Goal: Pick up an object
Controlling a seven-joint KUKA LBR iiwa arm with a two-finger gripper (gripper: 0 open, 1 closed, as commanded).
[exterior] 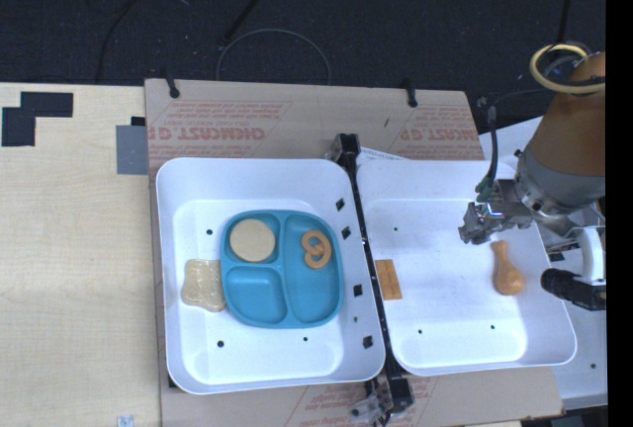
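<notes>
Near edge of the bench: two shallow white bins are being borne side by side on a brown cardboard sheet with reversed red print, and a black divider is running between them.
Left bin: a blue sectioned tray is being held here; a round tan biscuit and a pretzel are lying in its upper compartments, and a pale yellow slab is resting against the tray's left side.
Right bin: a tan pear-shaped object is lying towards the right side, and a small orange label is sitting by the divider.
Arm: the arm is being reached in from the right, over the right bin.
Gripper: it is being held low, just left of the pear-shaped object's narrow end; whether it is parted or closed cannot be told.
Far side: pale wooden board is lying at the left, and dark carpet with loose cables is showing behind.
</notes>
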